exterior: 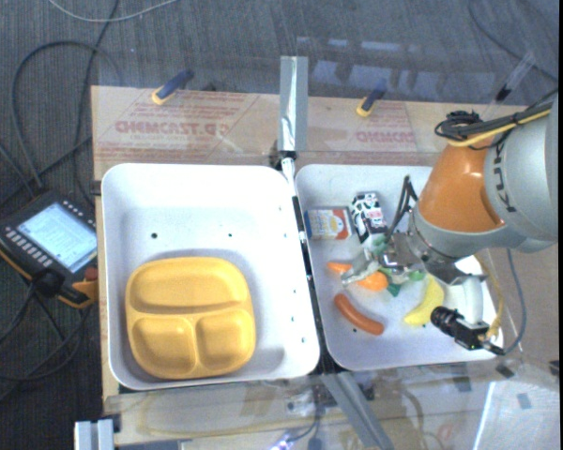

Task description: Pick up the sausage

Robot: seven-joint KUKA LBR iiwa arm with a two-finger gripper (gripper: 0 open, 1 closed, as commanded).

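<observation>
The sausage (pixel 358 314), reddish-brown and short, lies on the floor of the right bin (pixel 394 350) near its front left. My gripper (pixel 379 264) hangs low over the middle of that bin, just above and behind the sausage, over a small orange piece (pixel 376 282). The sausage lies apart from the gripper, in plain view on the bin floor.
Beside the gripper lie a carrot (pixel 341 268) and a yellow banana (pixel 424 305). A small orange carton (pixel 327 223) and a black-and-white carton (pixel 367 211) sit further back. The left bin (pixel 169 195) holds a yellow divided tray (pixel 190 317). A pendant (pixel 47 242) rests at far left.
</observation>
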